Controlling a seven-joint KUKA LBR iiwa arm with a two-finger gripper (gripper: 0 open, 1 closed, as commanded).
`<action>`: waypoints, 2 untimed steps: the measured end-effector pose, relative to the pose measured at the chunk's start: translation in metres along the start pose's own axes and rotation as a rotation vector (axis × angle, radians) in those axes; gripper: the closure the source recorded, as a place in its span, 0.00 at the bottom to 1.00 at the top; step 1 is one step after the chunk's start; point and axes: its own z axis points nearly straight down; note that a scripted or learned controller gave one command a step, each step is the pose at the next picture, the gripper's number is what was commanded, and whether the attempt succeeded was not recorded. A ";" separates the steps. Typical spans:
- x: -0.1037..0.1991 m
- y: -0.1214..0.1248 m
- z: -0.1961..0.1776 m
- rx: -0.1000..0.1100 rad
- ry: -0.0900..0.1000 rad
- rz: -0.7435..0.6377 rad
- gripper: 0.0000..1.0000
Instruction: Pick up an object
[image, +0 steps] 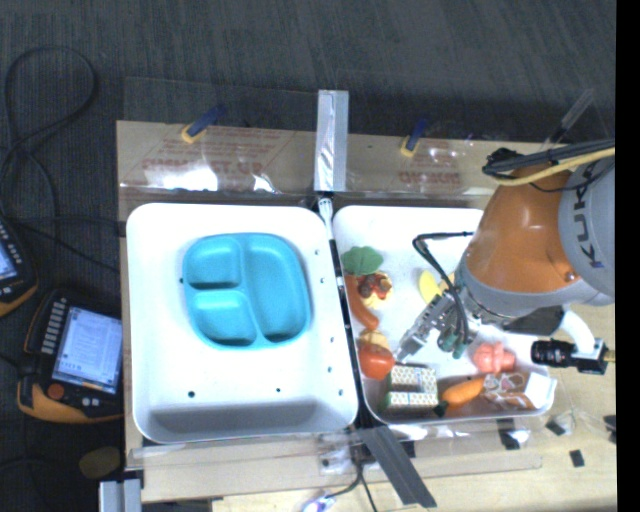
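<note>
The arm (530, 240) is reaching in over the right bin (400, 222), its orange band sitting above that bin's far right half. The gripper (425, 335) is hanging low inside the right bin, pointing toward the divider between the two bins; whether anything is pinched cannot be told — the tips are too small and cluttered to read.

Objects in the right bin, all placed relative to the gripper:
- a red tomato-like object (375, 358) is lying just beside the tip, on the side toward the divider
- a checkered block (412, 386) is sitting just below the gripper, toward the bin's near wall
- an orange carrot-shaped object (462, 392) is resting beside the block, nearer the arm
- a pink object (492, 357) is lying under the arm's wrist side
- a yellow object (431, 285) is showing just beyond the gripper, toward the far wall
- a green leafy object (362, 259) and a dark red-brown cluster (375, 287) are lying further off, near the divider

The left bin (150, 300) is holding a blue compartment tray (245, 288), well apart from the gripper. Both bins are sitting on the surface (150, 150).
</note>
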 end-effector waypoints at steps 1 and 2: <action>-0.001 0.044 0.001 0.003 0.000 0.371 1.00; -0.002 0.044 -0.008 0.006 -0.001 0.371 1.00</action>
